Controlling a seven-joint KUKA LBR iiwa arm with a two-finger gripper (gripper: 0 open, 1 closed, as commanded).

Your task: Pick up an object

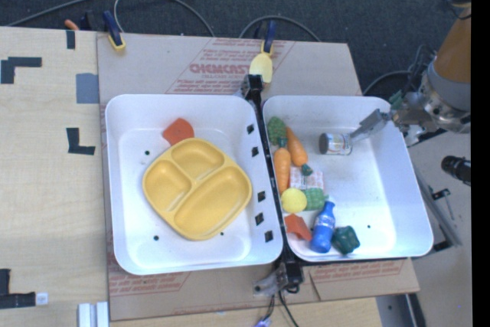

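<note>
In the right bin [383,195], a small silver can [334,143] lies on its side near the back. My gripper [358,132] reaches in from the right and hangs low, its tip right beside the can's right end. Whether it touches the can is not clear. Along the bin's left wall lie a green vegetable [276,129], two carrots [282,167], a yellow lemon [293,201], a blue bottle [324,227], a green pepper [345,239] and a red piece [298,226].
The left bin [122,165] holds a yellow divided plate [197,187] and an orange-red piece [178,130]. A black divider with clips [263,165] runs between the bins. Cables and clamps [261,67] sit at the bench's back edge.
</note>
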